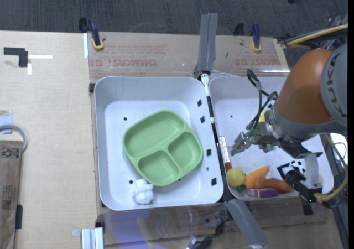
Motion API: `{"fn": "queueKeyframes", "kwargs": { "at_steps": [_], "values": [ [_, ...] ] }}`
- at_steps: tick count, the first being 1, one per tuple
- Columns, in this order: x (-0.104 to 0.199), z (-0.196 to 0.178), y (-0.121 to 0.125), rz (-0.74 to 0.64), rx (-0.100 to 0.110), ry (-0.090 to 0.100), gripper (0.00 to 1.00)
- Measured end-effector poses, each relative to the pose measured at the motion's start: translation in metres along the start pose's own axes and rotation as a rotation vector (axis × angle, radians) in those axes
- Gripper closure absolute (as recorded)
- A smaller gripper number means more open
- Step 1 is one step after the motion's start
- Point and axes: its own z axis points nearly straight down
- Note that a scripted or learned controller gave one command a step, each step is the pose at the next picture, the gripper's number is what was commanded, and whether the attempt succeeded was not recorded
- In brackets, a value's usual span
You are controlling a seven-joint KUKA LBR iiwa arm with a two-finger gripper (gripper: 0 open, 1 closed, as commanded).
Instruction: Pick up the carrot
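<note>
1. A green three-compartment plastic plate [162, 147] lies in the left white bin [105, 131].
2. A small white crumpled object [144, 192] sits just beside the plate's near edge.
3. A yellow lemon [236, 176] rests in the right white bin [232, 104].

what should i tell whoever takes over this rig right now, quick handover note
Gripper: over the right white bin, near its left wall, with nothing visible between its fingers; open or shut can't be read from this view.
Orange tapered carrot: lying at the near edge of the right bin, beside a small yellow round fruit and above a purple block; a second orange piece lies just to its right.
Left white bin: holds a green three-compartment plate and a small white object.
Done: nothing, the carrot is not picked.
Left: bring the gripper toward the near edge onto the carrot, grasp, lift.
</note>
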Motion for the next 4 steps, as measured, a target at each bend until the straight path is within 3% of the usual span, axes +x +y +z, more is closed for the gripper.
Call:
{"fn": "queueKeyframes", "kwargs": {
  "at_steps": [1,2,3,4],
  "values": [
    [-0.035,0.001,-0.002,-0.171,0.002,0.001,0.00],
    [-0.074,0.064,-0.004,-0.311,0.001,0.001,0.00],
    [-0.065,0.096,0.001,-0.704,-0.015,-0.014,0.00],
    [-0.064,0.088,0.001,-0.703,-0.010,-0.007,1.00]
  ]
}}
